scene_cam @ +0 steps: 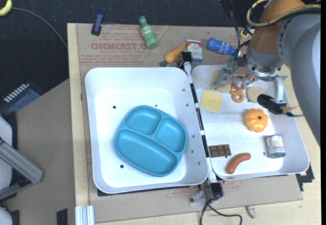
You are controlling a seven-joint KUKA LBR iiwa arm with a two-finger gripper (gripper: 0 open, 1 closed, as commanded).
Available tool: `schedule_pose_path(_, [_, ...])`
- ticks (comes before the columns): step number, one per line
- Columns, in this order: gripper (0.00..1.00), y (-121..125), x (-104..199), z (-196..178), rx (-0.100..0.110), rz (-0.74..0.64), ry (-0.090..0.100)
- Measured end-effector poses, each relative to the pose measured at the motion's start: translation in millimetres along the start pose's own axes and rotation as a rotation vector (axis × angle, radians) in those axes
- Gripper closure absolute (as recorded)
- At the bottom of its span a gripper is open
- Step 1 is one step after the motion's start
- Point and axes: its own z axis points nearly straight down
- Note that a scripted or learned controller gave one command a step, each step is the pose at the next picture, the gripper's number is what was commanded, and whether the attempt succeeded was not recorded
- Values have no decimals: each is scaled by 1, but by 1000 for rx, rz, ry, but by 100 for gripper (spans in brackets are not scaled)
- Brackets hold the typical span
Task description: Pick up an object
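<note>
Nothing was lifted yet — the grey arm's gripper (235, 74) hung over the small brown pretzel (237, 94) in the right white bin (293, 160); whether its jaws were open, I couldn't tell.

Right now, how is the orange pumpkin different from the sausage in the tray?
The pumpkin is round and plump, while the sausage is long and thin. The pumpkin is bright orange with a small stem on top; the sausage is reddish-orange and smooth. The pumpkin sits mid-bin, closer to the arm; the sausage lies slanted near the front edge, beside the chocolate bar. Both are toy foods in the right bin.
</note>
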Motion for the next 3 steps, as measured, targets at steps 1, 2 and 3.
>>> schedule_pose_path(1, [0,-42,-19,12,1,1,0])
schedule_pose_path(2, [0,-104,-10,12,1,1,0])
schedule_pose_path(3, [0,0,-72,11,-2,0,-1])
